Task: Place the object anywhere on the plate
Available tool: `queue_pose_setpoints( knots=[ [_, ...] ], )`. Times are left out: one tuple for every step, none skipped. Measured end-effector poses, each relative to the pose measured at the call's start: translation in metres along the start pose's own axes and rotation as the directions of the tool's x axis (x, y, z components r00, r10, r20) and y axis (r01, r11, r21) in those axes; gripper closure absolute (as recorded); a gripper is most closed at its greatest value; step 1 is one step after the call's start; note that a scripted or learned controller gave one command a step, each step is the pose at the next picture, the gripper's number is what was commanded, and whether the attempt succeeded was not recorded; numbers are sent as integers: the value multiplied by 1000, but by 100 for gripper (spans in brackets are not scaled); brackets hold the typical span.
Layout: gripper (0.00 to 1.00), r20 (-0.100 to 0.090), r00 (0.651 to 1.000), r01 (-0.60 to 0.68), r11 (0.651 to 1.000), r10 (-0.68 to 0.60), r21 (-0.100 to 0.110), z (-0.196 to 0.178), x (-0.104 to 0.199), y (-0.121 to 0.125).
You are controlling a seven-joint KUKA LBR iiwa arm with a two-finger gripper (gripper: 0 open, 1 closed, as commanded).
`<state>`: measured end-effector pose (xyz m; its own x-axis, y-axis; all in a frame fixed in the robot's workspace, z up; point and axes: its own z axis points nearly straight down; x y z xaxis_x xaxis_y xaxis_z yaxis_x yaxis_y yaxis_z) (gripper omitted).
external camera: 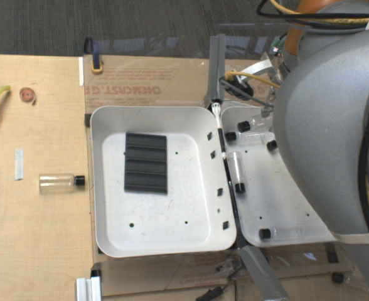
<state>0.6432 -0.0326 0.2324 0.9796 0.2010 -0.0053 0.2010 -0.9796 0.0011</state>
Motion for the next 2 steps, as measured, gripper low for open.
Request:
queue_pose_setpoints(
  knots=[
    [100,-1,1000,-1,1000,1,0,-50,9,-5],
    [100,-2,1000,15,1000,-15,0,-20,-9,-94]
  ],
)
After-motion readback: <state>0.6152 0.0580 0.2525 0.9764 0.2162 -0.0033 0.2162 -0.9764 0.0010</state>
